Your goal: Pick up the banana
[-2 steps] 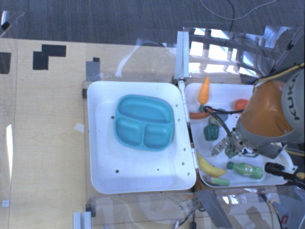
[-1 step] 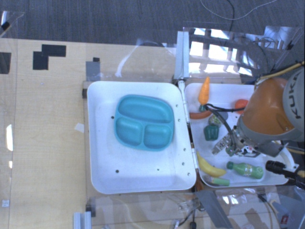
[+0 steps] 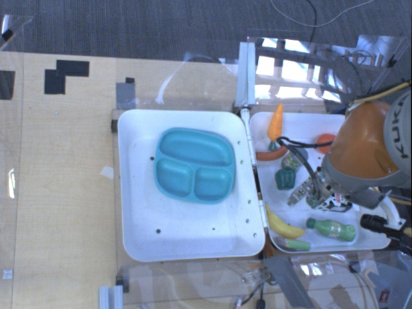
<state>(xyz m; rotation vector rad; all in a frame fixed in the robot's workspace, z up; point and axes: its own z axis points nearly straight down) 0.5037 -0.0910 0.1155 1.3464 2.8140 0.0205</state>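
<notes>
Claw (image 3: 308, 195) hovers over the right bin (image 3: 360, 242), grip state impossible to tell, approach underway — next it must drop nearward-left onto the banana (image 3: 283, 224).

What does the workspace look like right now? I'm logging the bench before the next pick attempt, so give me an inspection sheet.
Surface: pale wood bench with two white bins side by side.
Job's things: banana lies at the near left of the right bin, untouched.
Clutter: blue divided plate in the left bin; in the right bin a carrot, a dark green item, a green bottle and a small green piece beside the banana.
Grippers: gripper hovers over the right bin, above and right of the banana; finger state unclear.
Cables: black cable on the arm; thin wire on the floor.
Surroundings: dark carpet, black markers on the bench.
</notes>
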